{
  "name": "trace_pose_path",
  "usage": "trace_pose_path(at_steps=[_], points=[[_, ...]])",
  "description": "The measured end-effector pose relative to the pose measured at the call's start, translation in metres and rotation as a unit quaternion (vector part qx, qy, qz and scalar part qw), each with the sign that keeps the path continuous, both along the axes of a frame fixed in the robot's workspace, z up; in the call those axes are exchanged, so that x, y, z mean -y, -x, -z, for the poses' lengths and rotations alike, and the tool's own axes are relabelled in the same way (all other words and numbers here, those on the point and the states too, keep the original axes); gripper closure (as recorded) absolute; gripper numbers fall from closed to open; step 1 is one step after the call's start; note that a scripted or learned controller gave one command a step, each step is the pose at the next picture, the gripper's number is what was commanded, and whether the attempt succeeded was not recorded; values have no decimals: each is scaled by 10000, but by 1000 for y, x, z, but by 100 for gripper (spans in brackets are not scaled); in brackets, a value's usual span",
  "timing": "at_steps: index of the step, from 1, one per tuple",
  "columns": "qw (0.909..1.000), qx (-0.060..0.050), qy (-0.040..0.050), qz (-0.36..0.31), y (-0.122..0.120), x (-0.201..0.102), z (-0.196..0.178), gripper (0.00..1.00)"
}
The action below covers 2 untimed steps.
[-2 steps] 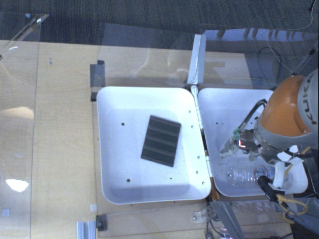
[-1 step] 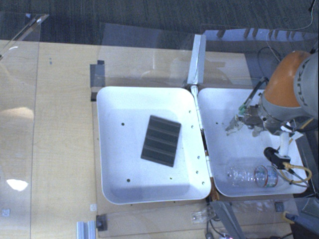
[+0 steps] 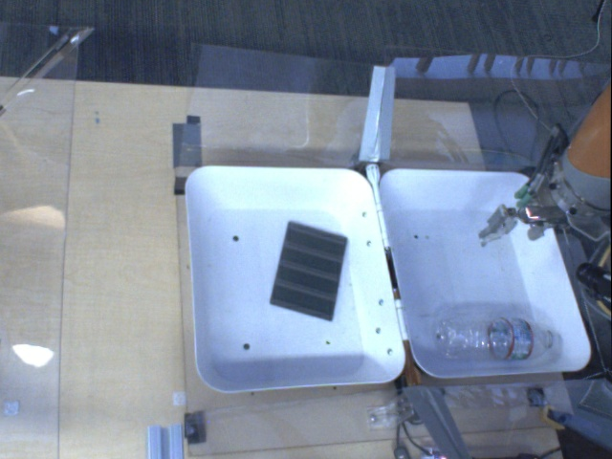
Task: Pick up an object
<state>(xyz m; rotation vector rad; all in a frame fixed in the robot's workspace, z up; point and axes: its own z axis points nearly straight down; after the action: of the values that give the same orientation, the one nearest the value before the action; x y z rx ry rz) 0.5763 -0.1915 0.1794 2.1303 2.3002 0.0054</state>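
Observation:
A dark grey ribbed rectangular pad (image 3: 309,271) lies flat in the middle of the left bin (image 3: 218,208). A clear plastic bottle (image 3: 492,338) lies on its side near the front edge of the right bin (image 3: 435,256). My gripper (image 3: 511,233) hangs over the back right part of the right bin, reaching in from the right. It stands open with nothing between its fingers. The bottle lies well in front of it, apart from it.
A grey divider post (image 3: 377,113) rises behind the seam between the two bins. Cables and the arm's orange-banded wrist (image 3: 593,146) crowd the right edge. Wooden bench top (image 3: 96,256) stretches to the left of the bins.

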Motion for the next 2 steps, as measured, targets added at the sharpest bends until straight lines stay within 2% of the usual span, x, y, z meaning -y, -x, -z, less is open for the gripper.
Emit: trace_pose_path(at_steps=[1,2], points=[[9992,30,-18,391,23,-99,90,0],[10000,1,-8,-43,-35,-107,90,0]])
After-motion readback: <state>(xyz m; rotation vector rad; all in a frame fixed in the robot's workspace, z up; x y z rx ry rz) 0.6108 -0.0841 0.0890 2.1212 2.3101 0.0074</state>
